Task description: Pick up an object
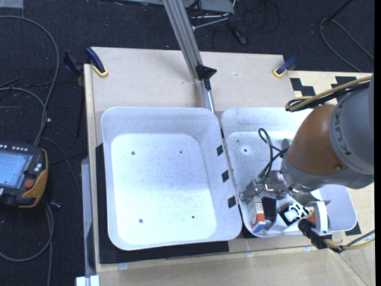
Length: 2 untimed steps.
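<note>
Bench (149, 70) with two white bins on dark floor with cables. Gripper (269, 210) is low in the right bin (238, 124); can't tell its grip state. A box (258, 219) lies just beside it, left bin (161, 177) well apart.

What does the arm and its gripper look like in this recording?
The arm is a bulky, rounded grey body with a broad orange band above the wrist and dark lettering on the grey shell. Black cables loop beside the wrist. The gripper below is a cluster of metallic and black parts.

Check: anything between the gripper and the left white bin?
Camera view: the right white bin's bare floor, then the two adjoining rims with black clips, separate the gripper from the left white bin.
</note>
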Each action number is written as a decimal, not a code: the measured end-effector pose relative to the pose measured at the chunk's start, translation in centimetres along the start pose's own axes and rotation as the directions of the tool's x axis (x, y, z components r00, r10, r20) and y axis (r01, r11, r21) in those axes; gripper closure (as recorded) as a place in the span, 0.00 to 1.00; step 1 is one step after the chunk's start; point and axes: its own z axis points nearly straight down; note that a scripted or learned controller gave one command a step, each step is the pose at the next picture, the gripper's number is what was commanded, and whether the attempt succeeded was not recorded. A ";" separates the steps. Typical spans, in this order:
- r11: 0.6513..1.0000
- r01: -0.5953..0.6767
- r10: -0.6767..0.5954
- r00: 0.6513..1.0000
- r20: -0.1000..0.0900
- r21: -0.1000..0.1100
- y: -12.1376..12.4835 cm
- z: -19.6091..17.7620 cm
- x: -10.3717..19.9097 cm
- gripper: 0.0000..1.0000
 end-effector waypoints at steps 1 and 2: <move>1.000 -0.003 0.003 1.000 0.001 -0.001 0.0 -0.1 -8.2 0.00; 1.000 -0.001 0.001 1.000 0.001 -0.003 0.1 -1.2 -8.1 1.00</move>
